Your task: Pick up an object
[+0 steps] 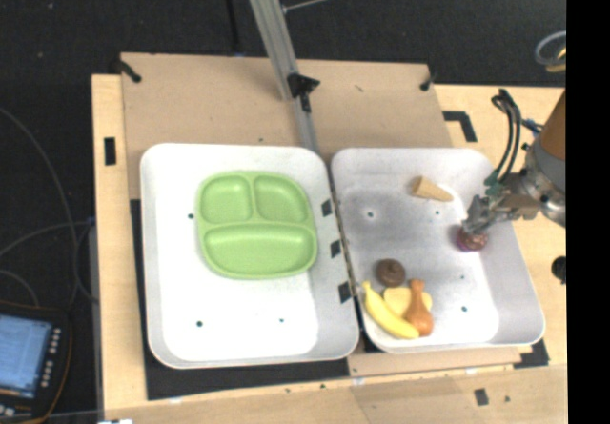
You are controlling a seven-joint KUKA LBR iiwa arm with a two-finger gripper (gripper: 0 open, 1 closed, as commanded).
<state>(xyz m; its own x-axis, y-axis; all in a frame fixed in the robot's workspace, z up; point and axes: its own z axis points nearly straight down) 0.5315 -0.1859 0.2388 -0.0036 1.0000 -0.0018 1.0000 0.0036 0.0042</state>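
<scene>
My end effector (474, 222) hangs low over the right bin (381, 184), right above a small dark red fruit (469, 240) near that bin's right wall — whether it is released or clenched I cannot tell. Elsewhere in that bin lie a tan wedge (432, 189), a brown ball (389, 272), a banana (385, 312) and an orange drumstick (419, 309) — all well apart from the fruit.

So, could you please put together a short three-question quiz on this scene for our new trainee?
1. True or false: the green divided plate lies in the left bin.
2. Which item lies nearest the gripper? A) banana B) small dark red item C) brown round item
3. Fill in: the tan wedge lies in the ___ bin.

Key: 1 true; 2 B; 3 right.
</scene>
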